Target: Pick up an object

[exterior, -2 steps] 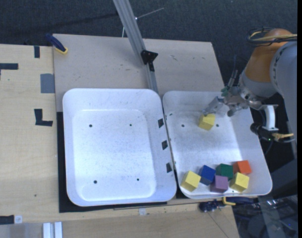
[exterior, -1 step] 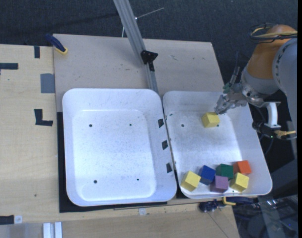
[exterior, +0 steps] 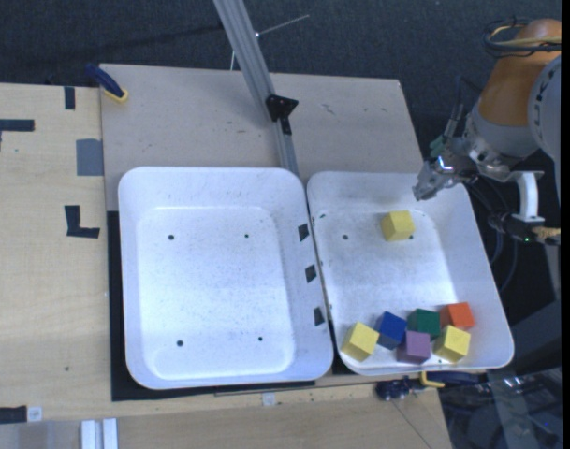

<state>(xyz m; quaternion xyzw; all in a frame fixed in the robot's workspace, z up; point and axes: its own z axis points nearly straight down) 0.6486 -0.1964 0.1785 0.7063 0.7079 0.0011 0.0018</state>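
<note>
Camera view: two shallow white bins side by side on a wooden bench; left bin [exterior: 135, 251] larger-looking, right bin [exterior: 355, 199] holds all the blocks; the bins touch along their inner edges, with small black clips along the seam.

Arm [exterior: 514, 92] comes in from the right, grey body with orange band up top; gripper [exterior: 428, 187] sits at the upper right corner of the right bin, just over its rim, tilted down and to the left; whether it is open or closed cannot tell, too small and blurred; nothing visibly pinched in it.

Lone yellow block [exterior: 397, 224] lies in the upper part of the right bin, near the gripper but apart from it, down and left of the tip.

Cluster along the lower edge of the right bin: yellow block at left [exterior: 361, 340]; blue block [exterior: 391, 328] just beside it; green block [exterior: 423, 322] next; purple block [exterior: 416, 345] below the green one, touching; orange block [exterior: 460, 315] at right; another yellow block [exterior: 453, 343] below the orange one; all packed close.

Grey metal bar [exterior: 252, 54] runs at a slant from the top edge down to the seam between the bins, black bracket on it; blue-and-yellow clamp [exterior: 107, 82] at the bench's upper left corner; dark tape marks on the pale board at left.
</note>
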